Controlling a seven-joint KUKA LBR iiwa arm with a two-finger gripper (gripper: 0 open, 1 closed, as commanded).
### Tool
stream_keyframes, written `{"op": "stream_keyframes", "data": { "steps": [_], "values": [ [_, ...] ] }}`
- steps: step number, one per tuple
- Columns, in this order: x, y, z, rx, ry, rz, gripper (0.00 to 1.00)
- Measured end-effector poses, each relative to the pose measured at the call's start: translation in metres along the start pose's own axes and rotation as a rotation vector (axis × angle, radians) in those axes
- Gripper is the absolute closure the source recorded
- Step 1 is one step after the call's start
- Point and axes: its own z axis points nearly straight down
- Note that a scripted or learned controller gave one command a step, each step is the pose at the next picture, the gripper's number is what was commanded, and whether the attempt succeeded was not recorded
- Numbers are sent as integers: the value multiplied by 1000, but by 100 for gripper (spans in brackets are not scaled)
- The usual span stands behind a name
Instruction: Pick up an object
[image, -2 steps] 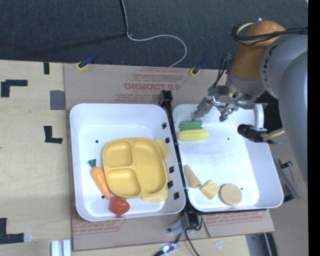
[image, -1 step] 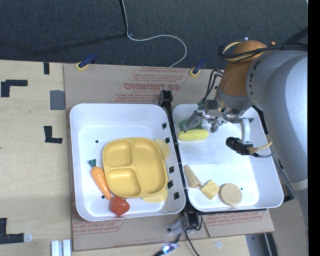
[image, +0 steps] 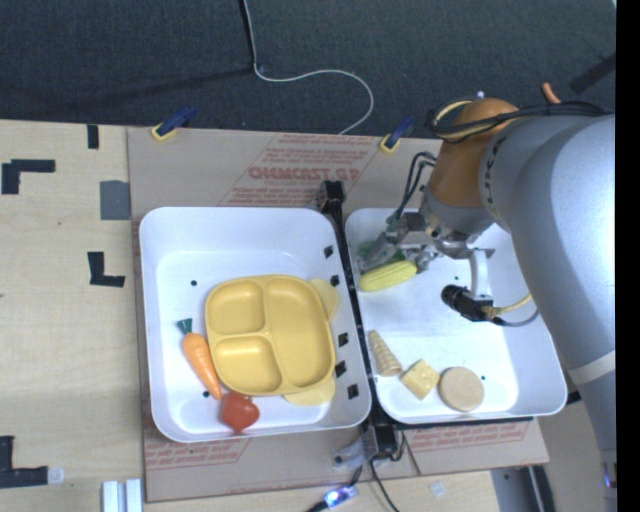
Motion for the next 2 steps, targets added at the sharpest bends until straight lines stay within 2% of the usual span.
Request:
{"op": "stream_keyframes", "data": {
  "steps": [1, 2],
  "values": [
    [0, 1, -12, -1, 0, -1, 100],
    [4, 1, -75, -7, 1, 1, 100]
  ]
}}
